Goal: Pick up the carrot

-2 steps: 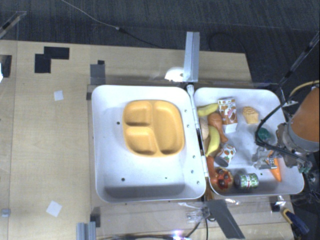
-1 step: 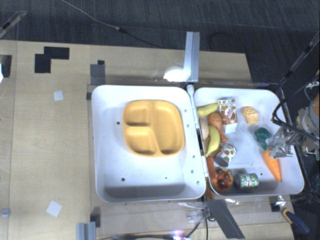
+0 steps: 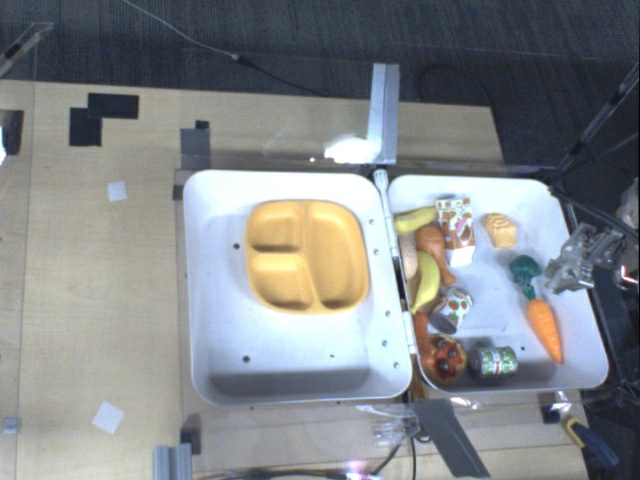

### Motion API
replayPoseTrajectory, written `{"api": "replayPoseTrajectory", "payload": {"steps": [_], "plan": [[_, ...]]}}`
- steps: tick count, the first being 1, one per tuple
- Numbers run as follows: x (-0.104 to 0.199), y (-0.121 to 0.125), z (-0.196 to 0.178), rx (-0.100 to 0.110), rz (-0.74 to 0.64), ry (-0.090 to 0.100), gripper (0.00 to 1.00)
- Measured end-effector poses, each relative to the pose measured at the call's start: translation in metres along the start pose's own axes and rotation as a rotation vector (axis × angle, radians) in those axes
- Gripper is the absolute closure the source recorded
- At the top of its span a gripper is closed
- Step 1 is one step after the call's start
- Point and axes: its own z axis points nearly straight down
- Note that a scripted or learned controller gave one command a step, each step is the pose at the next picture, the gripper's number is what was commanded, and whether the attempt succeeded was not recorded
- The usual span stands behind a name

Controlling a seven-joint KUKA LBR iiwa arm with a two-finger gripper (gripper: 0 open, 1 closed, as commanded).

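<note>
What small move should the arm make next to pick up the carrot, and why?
Probably a short move toward the view's lower left, then down: the gripper sits at the right bin's right edge, just up and right of the orange toy carrot's green top, not over its body.

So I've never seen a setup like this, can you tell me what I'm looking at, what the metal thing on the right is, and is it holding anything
This is one camera fixed above a workbench, looking down at a slant. Two shallow white bins sit side by side. The left bin holds a yellow divided plate. The right bin holds toy food: a carrot, bananas, a small can and a few other pieces. The metal thing is the robot arm's gripper, a two-finger claw reaching in from the right. It sits just above the carrot's green top, and nothing shows between its fingers, so it holds nothing yet.
</note>
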Motion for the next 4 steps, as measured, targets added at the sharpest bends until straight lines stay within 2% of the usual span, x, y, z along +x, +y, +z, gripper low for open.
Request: {"api": "replayPoseTrajectory", "payload": {"steps": [1,2,3,4], "plan": [[0.020,0.057,0.033,-0.002,-0.051,0.006,1.00],[0.022,0.053,0.178,-0.002,-0.403,0.007,1.00],[-0.031,-0.024,0.188,0.003,-0.589,-0.004,1.00],[-0.025,-0.017,0.168,-0.003,-0.889,0.003,1.00]]}}
